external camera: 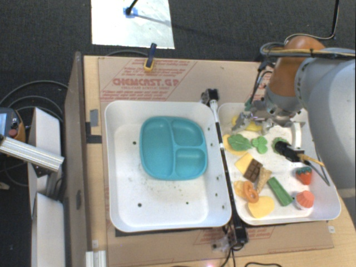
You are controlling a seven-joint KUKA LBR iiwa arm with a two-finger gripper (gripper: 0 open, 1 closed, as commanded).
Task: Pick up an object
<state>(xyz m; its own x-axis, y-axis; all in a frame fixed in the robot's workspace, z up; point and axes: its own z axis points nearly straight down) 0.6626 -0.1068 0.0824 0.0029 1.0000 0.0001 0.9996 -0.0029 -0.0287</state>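
My gripper is low over the far end of the right bin, reaching in from the right. A yellow toy lies just beneath it, partly hidden by the gripper. Just in front of the gripper lie a green leafy toy and a smaller green piece. Toward the near end lie a yellow wedge, a brown chocolate piece, an orange ring, a yellow rounded toy, a green stick and two red-orange toys.
The left bin holds a teal divided plate. A ridge where the two bin walls meet separates the bins. The grey arm covers the far right corner of the right bin.
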